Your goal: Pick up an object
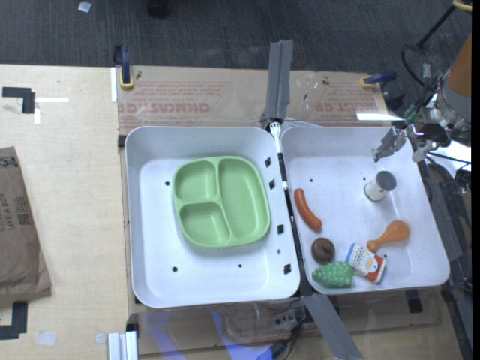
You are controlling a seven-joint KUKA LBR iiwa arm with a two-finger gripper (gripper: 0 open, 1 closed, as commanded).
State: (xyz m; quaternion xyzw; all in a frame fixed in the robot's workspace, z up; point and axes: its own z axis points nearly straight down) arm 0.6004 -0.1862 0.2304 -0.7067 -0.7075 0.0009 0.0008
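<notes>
I note a pale wooden bench (pixel 67 223) with dark grey carpet floor (pixel 225 13) beyond its far edge. A brown paper bag (pixel 19 223) lies at my left; printed cardboard (pixel 195 100) sits behind the bins.

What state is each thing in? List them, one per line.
Green three-compartment plastic plate: flat in left white bin.
Orange toy sausage: lying in right white bin.
Small grey-topped cylinder: tipped.
Orange toy drumstick: lying.
Brown round toy: resting.
Green bumpy toy: beside small carton.

The gripper (pixel 397 142) hangs at the right, its two thin fingers spread apart, holding nothing.
</notes>
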